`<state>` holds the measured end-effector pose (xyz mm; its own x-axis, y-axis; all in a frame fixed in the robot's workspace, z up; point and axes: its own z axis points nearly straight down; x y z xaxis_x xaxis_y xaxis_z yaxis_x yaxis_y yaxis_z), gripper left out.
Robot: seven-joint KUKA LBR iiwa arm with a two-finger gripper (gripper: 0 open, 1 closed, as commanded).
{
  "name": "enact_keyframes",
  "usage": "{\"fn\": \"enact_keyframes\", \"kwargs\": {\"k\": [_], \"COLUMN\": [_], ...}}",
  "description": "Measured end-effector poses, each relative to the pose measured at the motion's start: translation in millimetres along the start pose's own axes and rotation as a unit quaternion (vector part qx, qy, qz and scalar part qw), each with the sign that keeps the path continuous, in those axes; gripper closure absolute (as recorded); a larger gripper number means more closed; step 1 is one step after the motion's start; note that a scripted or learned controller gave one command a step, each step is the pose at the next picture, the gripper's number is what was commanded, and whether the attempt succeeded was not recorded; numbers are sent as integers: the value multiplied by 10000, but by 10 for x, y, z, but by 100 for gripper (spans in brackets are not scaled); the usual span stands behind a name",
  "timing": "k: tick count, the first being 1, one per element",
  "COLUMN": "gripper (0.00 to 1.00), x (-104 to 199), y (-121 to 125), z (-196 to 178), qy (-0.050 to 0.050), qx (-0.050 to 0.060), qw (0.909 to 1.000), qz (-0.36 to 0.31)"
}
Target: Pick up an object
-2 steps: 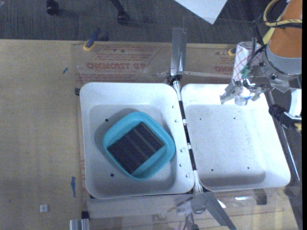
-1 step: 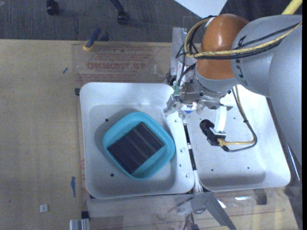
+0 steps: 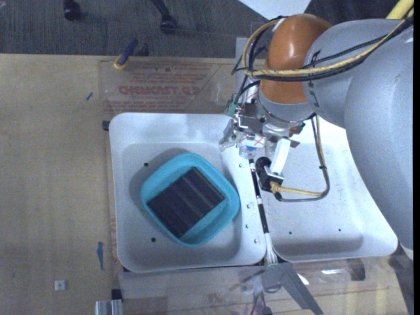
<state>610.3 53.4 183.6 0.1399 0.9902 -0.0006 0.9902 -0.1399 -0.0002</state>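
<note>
We look down on a tan tabletop [image 3: 52, 176] that carries two shallow white bins side by side. In the left bin [image 3: 125, 136] lies a blue square container [image 3: 226, 199] with rounded corners, turned at a slant so that one corner points toward the near edge of the bin. Inside it rests a dark, ribbed rectangular block [image 3: 185, 202], which covers most of the container's floor. The container sits in the middle of the left bin, apart from its walls.

The grey arm [image 3: 374, 77] reaches in from the right, with its orange band [image 3: 292, 41] above the wrist and yellow and black cables looping around it. The jaws [image 3: 246, 143] hang over the seam where the two bins meet, near the far end of that seam, just beside the upper right corner of the blue container but not touching it. We cannot tell how far the jaws are open, as the wrist hides them from above, and we see nothing held in them.

The right bin [image 3: 328, 231] lies partly under the arm. A yellow cable [image 3: 308, 193] curves over its floor.
</note>
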Motion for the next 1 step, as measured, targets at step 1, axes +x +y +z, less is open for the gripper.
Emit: {"fn": "enact_keyframes", "kwargs": {"k": [1], "gripper": [0], "x": [-781], "y": [182], "z": [-30], "qy": [-2], "qx": [-5], "qw": [9998], "qz": [208]}}
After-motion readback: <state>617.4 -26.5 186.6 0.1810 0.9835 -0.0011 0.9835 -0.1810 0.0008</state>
